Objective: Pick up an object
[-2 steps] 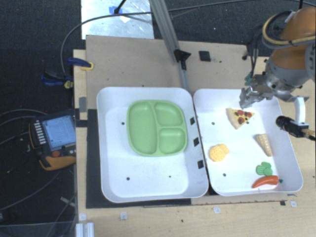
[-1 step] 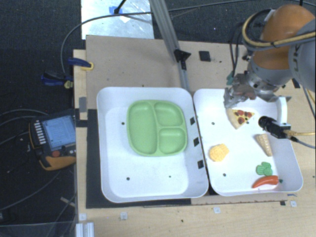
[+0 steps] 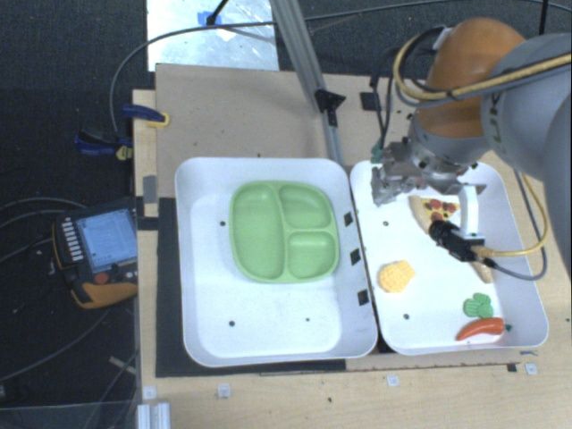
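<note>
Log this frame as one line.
gripper: over right white bin, by pizza slice toy | yellow corn toy: loose | green divided plate: left bin

We can read no words, labels, brand names, numbers or signs anywhere in this view. The small handheld control unit with an orange casing and a pale blue screen (image 3: 96, 241), lying on the dark floor to the left of the bench, shows a lit display, but anything on it is too small and blurred for us to make out. The other surfaces we can see carry no markings we can read.
</note>
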Motion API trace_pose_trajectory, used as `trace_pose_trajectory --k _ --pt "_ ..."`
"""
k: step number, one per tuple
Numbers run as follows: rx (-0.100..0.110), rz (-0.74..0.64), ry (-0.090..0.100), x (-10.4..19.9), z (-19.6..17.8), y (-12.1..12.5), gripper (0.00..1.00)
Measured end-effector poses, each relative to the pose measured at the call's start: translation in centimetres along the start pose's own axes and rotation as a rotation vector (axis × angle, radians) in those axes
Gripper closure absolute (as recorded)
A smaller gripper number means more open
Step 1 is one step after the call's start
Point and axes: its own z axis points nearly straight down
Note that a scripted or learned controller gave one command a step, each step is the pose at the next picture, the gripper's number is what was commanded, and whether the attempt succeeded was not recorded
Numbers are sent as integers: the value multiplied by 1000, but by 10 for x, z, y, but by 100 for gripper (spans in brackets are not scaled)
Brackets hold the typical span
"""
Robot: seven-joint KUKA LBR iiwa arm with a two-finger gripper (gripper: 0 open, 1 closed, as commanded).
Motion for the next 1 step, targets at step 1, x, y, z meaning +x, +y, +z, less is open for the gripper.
trace_pose_trajectory --k 1 --pt "1 0 0 54 10 -9 100"
